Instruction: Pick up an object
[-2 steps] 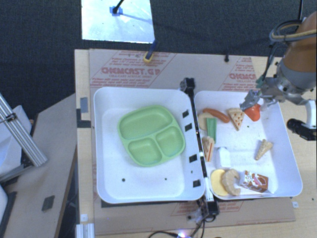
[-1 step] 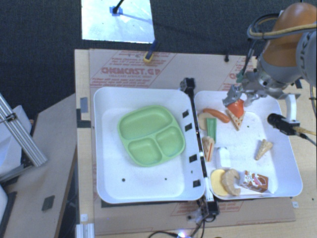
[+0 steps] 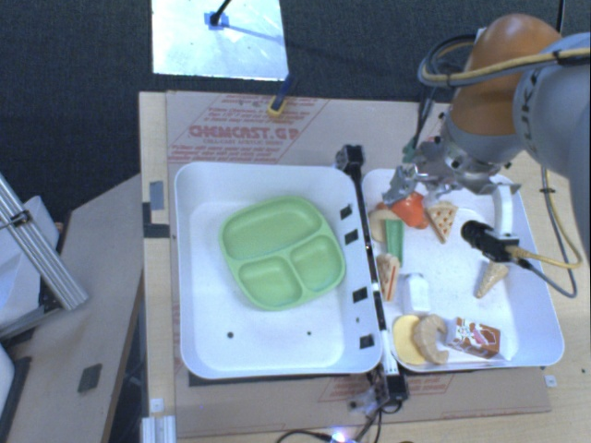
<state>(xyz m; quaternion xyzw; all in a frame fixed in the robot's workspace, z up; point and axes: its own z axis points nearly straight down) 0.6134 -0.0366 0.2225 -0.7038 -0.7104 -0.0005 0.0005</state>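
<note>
Seen from above: 2 white bins side by side on the desk (image 3: 157,247). Left bin (image 3: 199,340) holding 1 green tray (image 3: 282,252). Right bin (image 3: 536,326) full of toy food. Gripper (image 3: 411,190) low over an orange-red piece (image 3: 411,210), maybe touching it. Fingers too blurry to tell if spread or pressed. Near it, a green stick (image 3: 395,240) and a cracker wedge (image 3: 443,220).

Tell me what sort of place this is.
Probably a robotics lab bench for grasping trials: a grey arm reaches over two white bins, one holding a green divided tray, the other toy food pieces.
</note>
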